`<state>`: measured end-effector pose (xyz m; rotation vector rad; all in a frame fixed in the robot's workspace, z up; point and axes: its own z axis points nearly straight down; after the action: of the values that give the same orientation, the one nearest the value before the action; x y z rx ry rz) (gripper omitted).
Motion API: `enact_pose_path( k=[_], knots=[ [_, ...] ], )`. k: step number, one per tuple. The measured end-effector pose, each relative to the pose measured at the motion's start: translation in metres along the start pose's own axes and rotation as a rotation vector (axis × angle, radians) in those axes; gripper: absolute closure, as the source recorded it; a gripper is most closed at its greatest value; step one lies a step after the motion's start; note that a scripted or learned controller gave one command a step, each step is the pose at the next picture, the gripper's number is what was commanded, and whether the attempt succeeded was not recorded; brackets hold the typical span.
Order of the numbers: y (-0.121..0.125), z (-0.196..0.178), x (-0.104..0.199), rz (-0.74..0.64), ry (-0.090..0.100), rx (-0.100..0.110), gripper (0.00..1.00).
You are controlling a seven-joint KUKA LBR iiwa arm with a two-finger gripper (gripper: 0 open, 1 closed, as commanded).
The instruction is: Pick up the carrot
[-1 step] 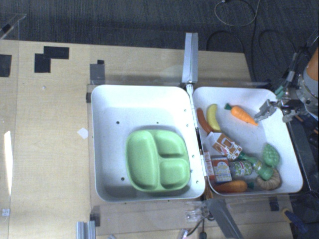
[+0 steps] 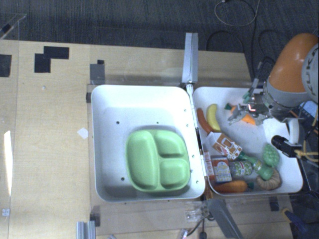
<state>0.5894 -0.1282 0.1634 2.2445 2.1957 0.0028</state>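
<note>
The left bin (image 2: 104,133) holds a green divided plate (image 2: 157,159), the right bin (image 2: 289,183) a clutter with the carrot (image 2: 231,186) against its near wall, well apart from the gripper (image 2: 242,111), its fingers spread over an orange piece (image 2: 249,119)

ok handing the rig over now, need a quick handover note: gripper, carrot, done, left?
Gripper: low in the right bin, near its back edge, fingers around an orange piece, apparently the carrot.
Carrot: on the bin floor, right of the banana, not lifted.
Done: approach to the carrot.
Left: confirm the grasp and lift it clear.
Left bin holds the green divided tray.
</note>
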Motion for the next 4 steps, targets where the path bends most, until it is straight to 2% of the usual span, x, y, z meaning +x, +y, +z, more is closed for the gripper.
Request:
enact_pose_path(
  k=[1,2,3,4],
  knots=[
    [0.006,0.074,0.001,-0.086,-0.002,-0.011,0.00],
    [0.009,0.061,0.003,-0.087,0.001,-0.017,1.00],
    [0.009,0.061,0.003,-0.087,0.001,-0.017,0.00],
    [0.011,0.050,0.004,-0.088,0.000,-0.024,1.00]
  ],
)
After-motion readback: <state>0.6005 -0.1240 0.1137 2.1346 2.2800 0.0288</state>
